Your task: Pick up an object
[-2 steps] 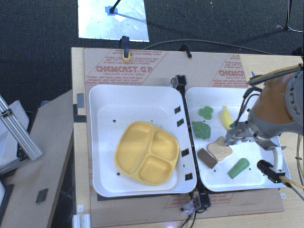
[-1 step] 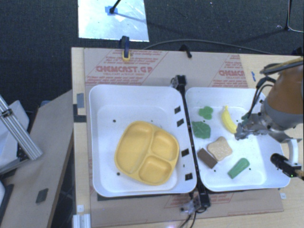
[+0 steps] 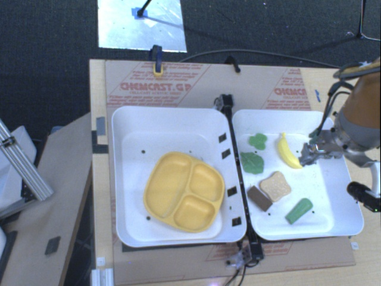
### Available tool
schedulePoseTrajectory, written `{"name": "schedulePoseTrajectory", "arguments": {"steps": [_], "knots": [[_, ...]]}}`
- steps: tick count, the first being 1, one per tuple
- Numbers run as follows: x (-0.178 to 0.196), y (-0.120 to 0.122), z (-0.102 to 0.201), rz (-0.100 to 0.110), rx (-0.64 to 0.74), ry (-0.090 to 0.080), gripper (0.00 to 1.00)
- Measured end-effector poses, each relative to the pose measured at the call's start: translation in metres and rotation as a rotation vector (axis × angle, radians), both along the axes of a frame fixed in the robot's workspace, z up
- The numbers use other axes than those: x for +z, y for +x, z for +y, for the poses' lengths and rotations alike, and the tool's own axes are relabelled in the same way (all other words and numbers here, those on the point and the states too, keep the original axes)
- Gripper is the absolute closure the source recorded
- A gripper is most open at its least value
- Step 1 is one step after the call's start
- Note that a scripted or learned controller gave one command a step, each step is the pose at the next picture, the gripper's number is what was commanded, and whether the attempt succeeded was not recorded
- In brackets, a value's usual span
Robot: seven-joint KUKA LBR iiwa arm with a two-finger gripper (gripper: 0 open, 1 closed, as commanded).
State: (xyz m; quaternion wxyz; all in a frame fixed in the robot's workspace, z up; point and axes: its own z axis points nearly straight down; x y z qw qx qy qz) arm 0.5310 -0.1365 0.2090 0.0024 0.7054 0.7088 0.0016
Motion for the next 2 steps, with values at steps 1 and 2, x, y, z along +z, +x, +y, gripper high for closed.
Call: {"name": "schedulePoseTrajectory", "arguments": {"steps": [1, 2], "knots": [[0.053, -0.008, -0.004, -0.002, -0.001, -0.001, 1.00], [0.042, 0.018, 0.052, 0.002, 0.005, 0.002, 1.00]]}}
